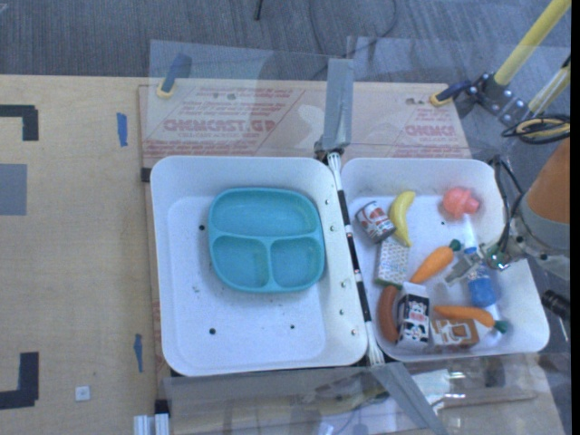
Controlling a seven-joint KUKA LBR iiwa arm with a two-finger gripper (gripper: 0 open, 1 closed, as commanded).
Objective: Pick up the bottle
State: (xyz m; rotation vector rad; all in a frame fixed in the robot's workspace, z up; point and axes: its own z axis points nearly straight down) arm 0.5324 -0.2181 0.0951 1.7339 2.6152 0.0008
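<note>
Fingers of the gripper (478,263) are too small and blurry for me to tell if they are wide or shut. They sit right by the bottle (478,279), which lies in the right bin (521,329) near its right wall, with its blue part pointing down toward a carrot (464,314). I think a good grab means coming straight down over the bottle's middle, away from the orange carrot (433,263) beside it.

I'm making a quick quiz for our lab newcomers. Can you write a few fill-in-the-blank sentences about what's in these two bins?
1. The teal tray lies in the ____ bin.
2. The banana lies in the ____ bin.
3. The tray has ____ compartments.
4. The gripper is over the right bin, just above the blue-capped ____.

Missing words: left; right; three; bottle
</note>
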